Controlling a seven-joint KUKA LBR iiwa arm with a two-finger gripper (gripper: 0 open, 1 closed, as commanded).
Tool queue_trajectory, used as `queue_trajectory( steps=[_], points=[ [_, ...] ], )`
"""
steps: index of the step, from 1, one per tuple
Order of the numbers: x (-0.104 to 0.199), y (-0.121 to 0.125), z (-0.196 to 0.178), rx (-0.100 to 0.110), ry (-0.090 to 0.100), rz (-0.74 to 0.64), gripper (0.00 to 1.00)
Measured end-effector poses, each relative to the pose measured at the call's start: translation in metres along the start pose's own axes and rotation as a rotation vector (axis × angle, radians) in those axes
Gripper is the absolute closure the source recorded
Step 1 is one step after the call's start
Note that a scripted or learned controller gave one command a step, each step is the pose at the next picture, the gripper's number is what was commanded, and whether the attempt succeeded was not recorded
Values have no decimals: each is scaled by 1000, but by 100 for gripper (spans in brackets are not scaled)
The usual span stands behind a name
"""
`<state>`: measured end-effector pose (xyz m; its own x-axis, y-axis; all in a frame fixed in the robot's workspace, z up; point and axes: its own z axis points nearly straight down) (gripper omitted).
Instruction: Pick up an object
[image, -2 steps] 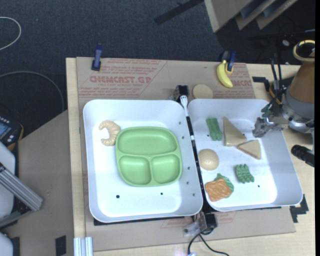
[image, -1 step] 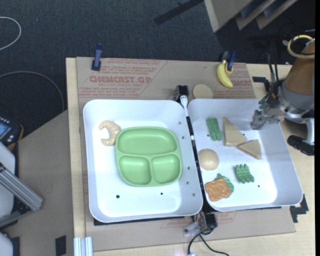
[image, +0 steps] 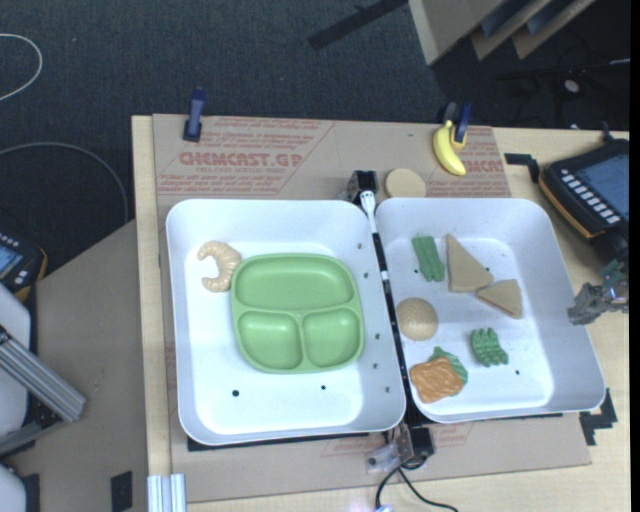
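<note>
1. Starting at the far left, a blue clamp (image: 194, 115) grips the back edge of the brown board (image: 250, 155) that lies under both bins.
2. The left bin (image: 195, 385) holds a pale croissant (image: 218, 265) near its back-left corner, touching the rim of a green divided plate (image: 297, 310) that sits in the middle of the bin.
3. Behind the seam between the bins, a round tan disc (image: 405, 183) lies on the board, and a yellow banana (image: 449, 150) lies just beside a second blue clamp (image: 458, 122).
4. The right bin (image: 535, 225) holds the loose pieces. A green bean-like piece (image: 428, 257) lies toward the back, and a round bread roll (image: 417, 318) lies near the left wall. An orange and green vegetable (image: 438, 378) lies at the front.
5. Further right in the same bin, two tan wedges lie close together, the back wedge (image: 465, 265) and the front wedge (image: 502, 296), with a small ridged green piece (image: 488, 346) in front of them.
6. The gripper (image: 592, 300) is at the right edge of the view, outside the right bin's right wall and apart from every piece. Whether it is spread or pressed together cannot be told at this size, and nothing shows in its grasp.
7. The front wedge is the nearest piece to the gripper. It lies to the gripper's left, inside the bin, with the wall between them.
8. A dark handheld panel (image: 600, 190) with an orange rim rests behind the gripper.
</note>
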<state>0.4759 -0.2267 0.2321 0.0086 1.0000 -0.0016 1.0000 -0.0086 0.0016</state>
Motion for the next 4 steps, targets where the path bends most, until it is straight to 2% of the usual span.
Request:
queue_trajectory(
  steps=[1,2,3,4],
  points=[
    [72,6,-167,-20,-2,-16,100],
    [-1,0,-39,14,3,-1,100],
    [72,5,-146,-12,0,-17,100],
    [80,41,-55,10,4,-11,100]
  ],
)
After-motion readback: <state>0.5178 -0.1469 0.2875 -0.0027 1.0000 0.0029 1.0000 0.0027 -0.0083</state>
